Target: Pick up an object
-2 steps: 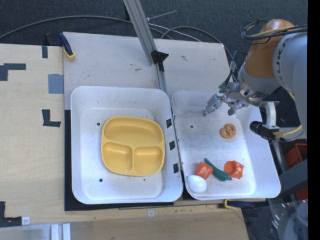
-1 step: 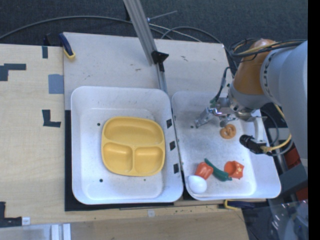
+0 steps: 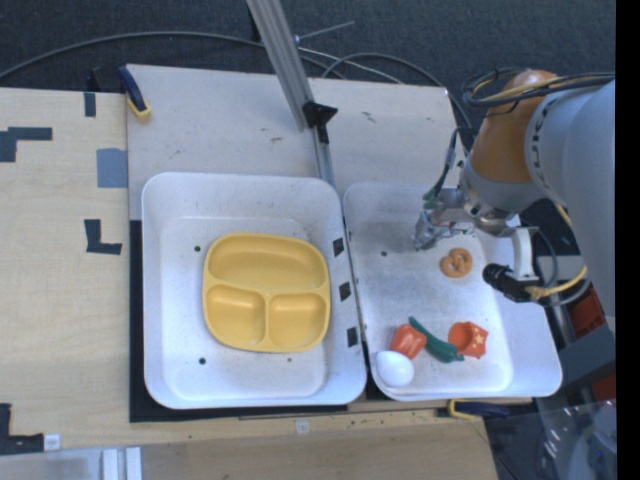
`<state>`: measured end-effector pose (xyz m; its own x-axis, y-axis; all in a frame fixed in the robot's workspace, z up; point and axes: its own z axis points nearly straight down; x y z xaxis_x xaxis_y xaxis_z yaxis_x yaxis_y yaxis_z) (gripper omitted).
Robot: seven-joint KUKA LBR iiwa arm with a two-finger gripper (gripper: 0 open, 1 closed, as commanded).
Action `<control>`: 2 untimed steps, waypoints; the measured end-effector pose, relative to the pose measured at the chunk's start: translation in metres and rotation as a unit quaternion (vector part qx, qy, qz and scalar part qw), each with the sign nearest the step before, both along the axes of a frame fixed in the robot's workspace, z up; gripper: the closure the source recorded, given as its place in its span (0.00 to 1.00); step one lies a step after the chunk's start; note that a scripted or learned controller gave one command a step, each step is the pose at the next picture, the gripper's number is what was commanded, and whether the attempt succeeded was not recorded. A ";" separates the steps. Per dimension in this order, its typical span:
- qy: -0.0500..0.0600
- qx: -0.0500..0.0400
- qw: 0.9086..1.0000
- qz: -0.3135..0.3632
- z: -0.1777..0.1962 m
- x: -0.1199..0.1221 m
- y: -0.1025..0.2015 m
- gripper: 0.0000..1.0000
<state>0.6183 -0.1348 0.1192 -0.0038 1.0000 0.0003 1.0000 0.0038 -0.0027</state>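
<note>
Bins stand side by side on the surface [image 3: 230, 118], both shallow and white. The left bin [image 3: 160, 268] holds one yellow plate [image 3: 266, 292] with three compartments, lying flat near the middle of the bin. The right bin [image 3: 370, 268] holds several small things. A round brown piece like a cookie [image 3: 457, 263] lies toward the right side of this bin. Near the front edge lie an orange-red piece [image 3: 408, 341], a green piece [image 3: 434, 340] just beside it, and a second orange-red piece with a small yellow mark [image 3: 468, 338] touching the green one on its right. A white egg [image 3: 394, 369] rests in the front left corner of this bin, just below the first orange-red piece. The tool [image 3: 432, 230] is low over the back part of the right bin, just beside the cookie but apart from it. Whether the tool is wide or narrow I cannot tell, and nothing is seen inside it.
</note>
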 end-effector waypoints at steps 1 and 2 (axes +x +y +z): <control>-0.003 0.000 1.000 -0.001 0.042 0.001 0.002 1.00; -0.001 0.000 1.000 -0.001 0.084 0.007 0.000 1.00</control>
